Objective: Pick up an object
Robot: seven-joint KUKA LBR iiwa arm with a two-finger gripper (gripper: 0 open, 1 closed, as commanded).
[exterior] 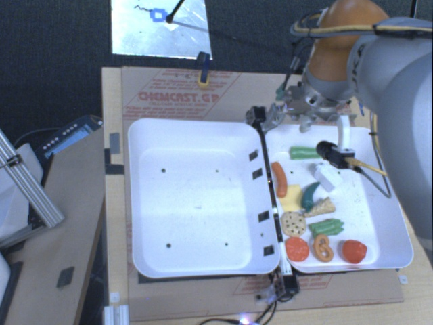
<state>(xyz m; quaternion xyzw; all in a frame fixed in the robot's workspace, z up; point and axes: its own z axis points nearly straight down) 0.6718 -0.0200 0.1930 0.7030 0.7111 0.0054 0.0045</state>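
My gripper (325,177) hangs low over the middle of the right bin (389,212), below the grey wrist with its orange band. Just under it and to its left lies a teal curved piece (310,195). A green vegetable (302,152) lies behind the gripper, toward the back of the bin. An orange sausage (279,179) and a yellow cheese slab (292,197) lie along the bin's left wall. Nearer the front are a pale wedge (322,208), a round cookie (293,223), a green leafy piece (327,227), two red tomatoes (296,249) (354,251) and an orange pretzel (323,248).
The left bin (196,195) adjoins the right one along a shared rim with black clips (264,215). A blue and yellow clamp (202,70) stands on the cardboard behind the bins, below a shiny sheet (159,19). The arm's bulk covers the back right.
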